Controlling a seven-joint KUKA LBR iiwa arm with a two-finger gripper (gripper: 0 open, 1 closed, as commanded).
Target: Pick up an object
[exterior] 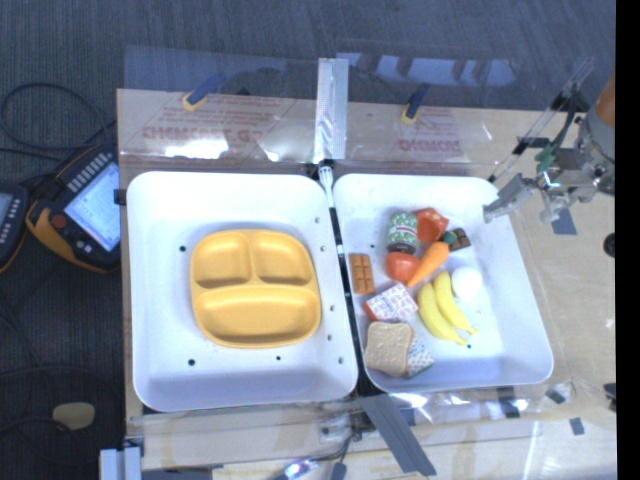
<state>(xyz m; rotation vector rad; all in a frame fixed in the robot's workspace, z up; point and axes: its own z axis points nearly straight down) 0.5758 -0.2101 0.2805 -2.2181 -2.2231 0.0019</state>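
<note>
So far nothing of the pick looks done: every object lies in a bin and the gripper [556,190] hangs off to the side, outside the right bin's [520,298] upper right corner. The tool head is small and cluttered with fittings, so whether the jaws stand apart or together I cannot tell; what is plain is that no object sits between them.

Farthest from the jaws, across the divider, the left bin [160,368] carries a yellow divided plate [256,286] lying flat in its middle. The right bin, which begins just beside the jaws on their lower left, holds the food toys in a loose cluster toward its left half. Going down in size: a slice of bread [388,347] at the near edge of the bin, well away from the jaws; a banana [444,313] beside it; a carrot [429,263] lying aslant; a small can with a green label [402,230]; a red piece [431,223] touching the can, probably a pepper; a white egg-like thing [466,284] next to the banana; a wafer bar [360,272] by the divider; and a small dark piece [457,237], which is the nearest of all to the jaws.

By my judgement the whole task remains: choose one piece, travel over the bin, descend, close and lift.
</note>
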